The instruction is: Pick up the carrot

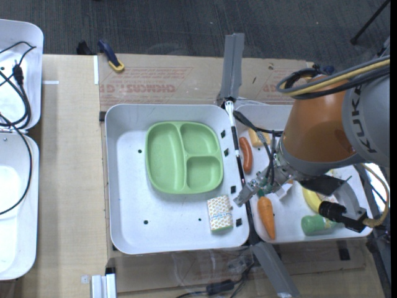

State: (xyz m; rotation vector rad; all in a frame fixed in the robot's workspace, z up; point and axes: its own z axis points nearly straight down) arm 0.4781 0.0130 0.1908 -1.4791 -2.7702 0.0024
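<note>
The gripper (263,188) hangs low in the right bin (286,233), right of frame centre, just above the carrot's (266,216) upper end. Whether its fingers are open or touching the carrot, I cannot tell.

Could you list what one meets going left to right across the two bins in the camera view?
Green divided plate → small patterned sponge → sausage → carrot, just below the gripper → green object. The banana is left out, since the arm largely hides it.
</note>
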